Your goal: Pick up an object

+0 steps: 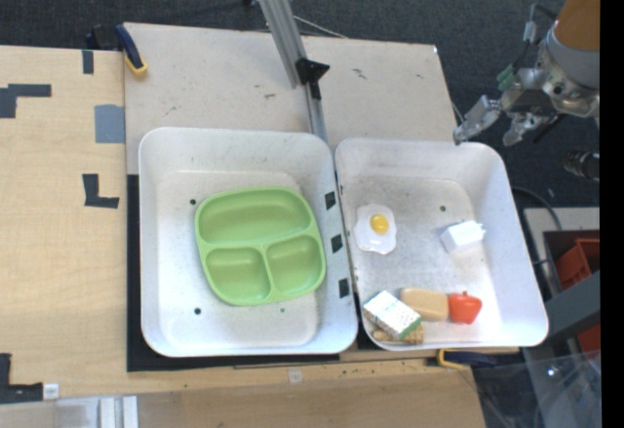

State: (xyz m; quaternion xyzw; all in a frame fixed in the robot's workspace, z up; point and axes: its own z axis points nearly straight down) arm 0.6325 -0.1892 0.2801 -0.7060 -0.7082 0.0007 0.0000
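claw (495, 124) hovering spread open, gripping nothing, just past the right bin's (507, 184) far right corner | fried egg (376, 227), white block (462, 235) sitting mid-bin, well apart from it | red pepper (465, 307), bread (425, 303), box (393, 316) lying along near edge

The middle of the right bin (507, 184) is free. Along its lower edge the box (393, 315), bread (425, 303) and tomato (465, 307) crowd together.
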